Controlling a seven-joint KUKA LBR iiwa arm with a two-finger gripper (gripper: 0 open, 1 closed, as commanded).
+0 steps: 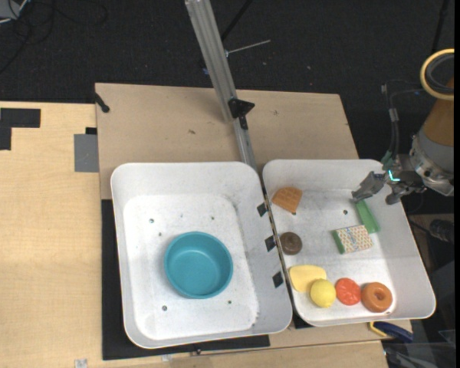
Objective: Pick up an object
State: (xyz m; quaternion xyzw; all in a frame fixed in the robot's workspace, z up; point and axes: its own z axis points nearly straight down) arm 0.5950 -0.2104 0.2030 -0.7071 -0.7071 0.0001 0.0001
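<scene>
While the arm (437, 121) reached in over the right bin (314, 176), the gripper (385, 188) was seen above that bin's far right corner, its two dark fingers spread apart with nothing between them. Just below the gripper, inside the right bin, a green stick-shaped object (367, 218) was found lying tilted, apart from the fingertips. Beside it, toward the bin's middle, a small flat packet (353, 238) with a green edge and a speckled pale face was seen; any print on it was too small to be read. Nearer the divider between the bins, an orange waffle-like piece (287, 199) was placed at the bin's far left, and a brown round piece (290, 243) lay below it. Along the right bin's near edge a row was formed: a pale yellow piece (303, 274), a yellow ball-like fruit (323, 293) touching it, a red round piece (347, 290) just beside that, and an orange-brown ring (377, 297) like a doughnut at the row's right end. To the left of the right bin, the left bin (138, 198) was seen holding a teal bowl (198, 264), upright, toward its near side. No readable writing or brand marks were made out on any item.
</scene>
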